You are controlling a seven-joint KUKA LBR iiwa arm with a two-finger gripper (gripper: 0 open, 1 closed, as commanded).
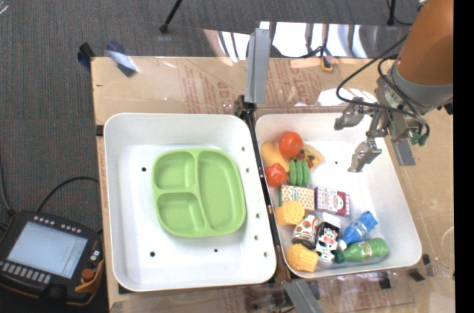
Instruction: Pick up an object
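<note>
A handheld control pad point(46, 254) is lying on the carpet at the far left, below the table point(185, 82). On the table, the left bin point(126, 134) is holding a green divided plate point(198, 192), lying flat near its middle with its three compartments facing up. The right bin point(396, 200) is carrying a crowd of small toy groceries gathered along its left wall and lower part: a red tomato point(290, 143) is sitting beside a yellow piece point(272, 155), with a second red piece point(276, 174) just below and a green pod bundle point(299, 172) touching it. Lower down, two small printed cartons point(315, 198) are lying side by side, a corn piece point(289, 213) is resting near the wall, and a blue bottle point(360, 226) and a green bottle point(363, 251) are lying at the lower right. The gripper point(367, 138) is hovering over the bin's bare upper right area, well apart from the groceries. Its fingers point(365, 155) are standing spread apart and gripping nothing.
</note>
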